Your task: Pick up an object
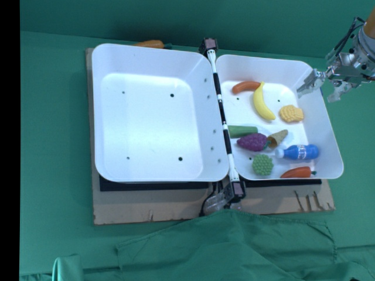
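Here the blue bottle (300, 152) bears an unreadable label; the jaws (319, 84) hang open, gripping nothing.

End effector (319, 85) above right bin (328, 134) rim, toy banana (262, 102) nearby

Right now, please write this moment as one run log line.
gripper: open, above right bin edge | holding: nothing | nearest: corn | left bin: untouched

Arm at right, fingers (319, 85) spread, empty
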